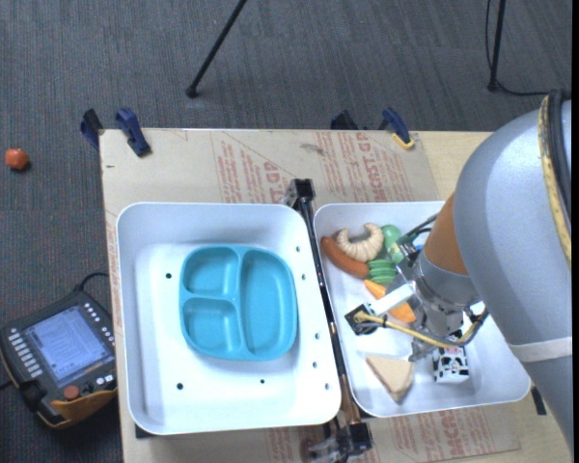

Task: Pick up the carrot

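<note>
While the jaws [402,300] hover, the carrot [391,302] lies beneath them.

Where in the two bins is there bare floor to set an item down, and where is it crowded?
Left bin: bare floor rings the blue divided plate, widest along the front wall. Right bin: crowded in the middle and back, where the hot dog, carrot and gripper cluster; a bare patch lies beside the sandwich wedge.
</note>
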You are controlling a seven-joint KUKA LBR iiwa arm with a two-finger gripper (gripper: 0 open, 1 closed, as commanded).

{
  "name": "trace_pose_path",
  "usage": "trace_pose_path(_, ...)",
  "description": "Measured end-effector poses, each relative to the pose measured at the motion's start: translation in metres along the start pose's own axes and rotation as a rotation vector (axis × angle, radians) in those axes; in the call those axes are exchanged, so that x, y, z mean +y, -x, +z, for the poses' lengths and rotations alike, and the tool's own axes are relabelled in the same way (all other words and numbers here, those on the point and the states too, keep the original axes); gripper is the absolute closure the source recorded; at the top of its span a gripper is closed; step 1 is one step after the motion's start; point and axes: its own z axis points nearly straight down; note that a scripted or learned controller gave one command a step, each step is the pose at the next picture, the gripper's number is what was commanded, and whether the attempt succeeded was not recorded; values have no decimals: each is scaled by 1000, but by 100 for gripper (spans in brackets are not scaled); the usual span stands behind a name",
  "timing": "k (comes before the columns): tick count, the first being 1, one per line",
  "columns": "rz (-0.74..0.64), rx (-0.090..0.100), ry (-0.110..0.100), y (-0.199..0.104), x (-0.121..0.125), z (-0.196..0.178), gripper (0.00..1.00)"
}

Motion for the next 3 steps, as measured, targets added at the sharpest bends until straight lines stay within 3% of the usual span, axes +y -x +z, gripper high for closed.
trace_pose_path(3,0,0,0,0,0,0,0)
